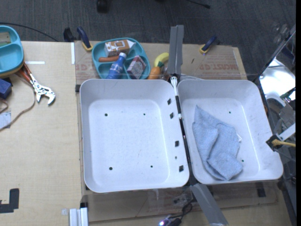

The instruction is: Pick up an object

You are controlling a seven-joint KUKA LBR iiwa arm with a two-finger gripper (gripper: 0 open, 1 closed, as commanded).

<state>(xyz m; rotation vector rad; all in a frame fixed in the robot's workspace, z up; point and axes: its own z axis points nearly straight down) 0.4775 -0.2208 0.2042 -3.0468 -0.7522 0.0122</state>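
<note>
Worktop point(42, 164): we see pale wood carrying two white bins side by side.
Left bin point(94, 173): bare white floor.
Right bin point(256, 126): holds the cloth.
Cloth point(216, 142): grey-blue, crumpled, lying toward the bin's near side.
Teal tray point(99, 60): behind the left bin, holding small items.
Tool: we cannot tell its state.
</note>
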